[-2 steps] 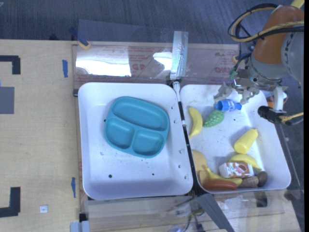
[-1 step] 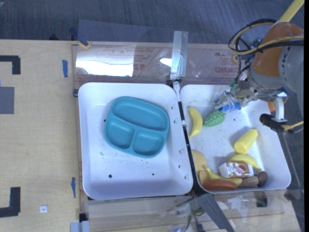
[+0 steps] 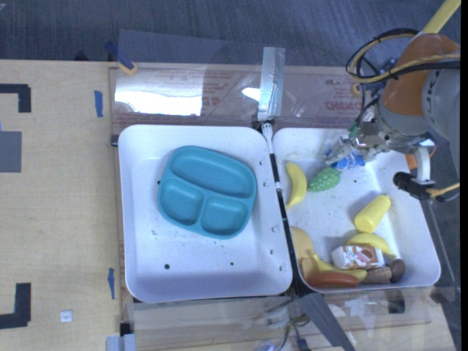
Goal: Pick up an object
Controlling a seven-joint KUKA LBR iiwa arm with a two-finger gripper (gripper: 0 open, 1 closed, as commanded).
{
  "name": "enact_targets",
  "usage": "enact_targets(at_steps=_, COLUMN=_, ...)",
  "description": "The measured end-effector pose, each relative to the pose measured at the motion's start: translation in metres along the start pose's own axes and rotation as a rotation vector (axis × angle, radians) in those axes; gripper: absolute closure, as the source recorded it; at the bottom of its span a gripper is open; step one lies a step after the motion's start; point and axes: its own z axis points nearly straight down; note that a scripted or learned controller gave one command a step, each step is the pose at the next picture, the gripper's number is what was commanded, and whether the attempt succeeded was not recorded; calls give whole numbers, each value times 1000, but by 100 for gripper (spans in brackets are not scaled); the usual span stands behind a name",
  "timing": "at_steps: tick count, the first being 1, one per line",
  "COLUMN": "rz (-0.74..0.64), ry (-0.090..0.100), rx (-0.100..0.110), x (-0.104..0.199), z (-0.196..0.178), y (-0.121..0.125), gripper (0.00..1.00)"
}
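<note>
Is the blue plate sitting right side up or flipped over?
Right side up. The blue plate in the left bin shows its three hollow sections facing up.

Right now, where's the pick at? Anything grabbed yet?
Done: the arm has reached into the right bin, with the gripper low at its upper end, next to the green toy. In hand: nothing I can confirm; no object shows between its fingers. Left: grasp and lift. The banana, yellow piece and the pile at the bin's near end lie on the floor.
</note>
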Motion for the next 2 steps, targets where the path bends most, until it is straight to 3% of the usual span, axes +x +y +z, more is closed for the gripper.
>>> enact_targets(at_steps=1, rz=-2, ry=-11, rx=-28, x=-3, z=-26, y=8, gripper=100)
enact_targets(at_steps=2, rz=58, ry=11, rx=9, x=83, z=-93, y=17, gripper=100)
